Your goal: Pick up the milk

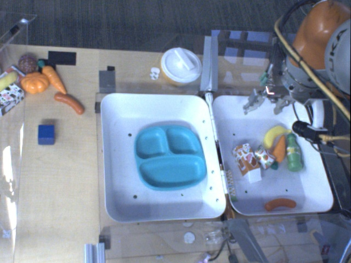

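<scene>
The milk carton (247,160), white with brown patches, lies on its side in the middle of the right bin (241,201). A smaller patterned pack (265,159) touches its right side. My gripper (267,104) hangs over the far edge of the right bin, above and behind the carton and well apart from it. Its two fingers (252,105) are spread open with nothing between them.
Right of the milk lie a banana (274,133), a carrot (280,147) and a green bottle (294,154); a sausage (281,204) rests near the front wall. The left bin (118,190) holds a blue divided plate (170,155). A white bowl (181,65) and toy foods (44,81) sit outside the bins.
</scene>
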You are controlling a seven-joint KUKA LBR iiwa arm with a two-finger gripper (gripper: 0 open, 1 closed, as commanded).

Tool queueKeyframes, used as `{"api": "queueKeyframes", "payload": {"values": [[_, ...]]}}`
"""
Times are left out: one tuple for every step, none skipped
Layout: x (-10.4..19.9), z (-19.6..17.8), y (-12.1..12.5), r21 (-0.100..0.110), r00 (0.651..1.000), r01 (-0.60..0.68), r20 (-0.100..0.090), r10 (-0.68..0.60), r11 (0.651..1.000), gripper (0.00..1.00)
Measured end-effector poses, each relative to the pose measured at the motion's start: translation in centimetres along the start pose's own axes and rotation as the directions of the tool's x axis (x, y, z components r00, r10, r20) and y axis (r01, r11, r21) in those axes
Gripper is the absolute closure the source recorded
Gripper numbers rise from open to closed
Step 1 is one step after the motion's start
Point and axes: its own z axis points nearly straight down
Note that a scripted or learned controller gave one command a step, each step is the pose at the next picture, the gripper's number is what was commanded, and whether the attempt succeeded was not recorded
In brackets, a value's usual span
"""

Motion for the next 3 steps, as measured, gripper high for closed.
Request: {"api": "queueKeyframes", "payload": {"values": [[0.5,7.6,-4.2,0.001,1.000,-0.014,-0.001,0.014,1.000,0.00],[0.4,12.6,-8.0,-0.015,0.939,0.344,0.006,-0.344,0.939,0.00],[0.3,11.6,-7.7,-0.020,0.939,0.344,0.009,-0.344,0.939,1.00]]}}
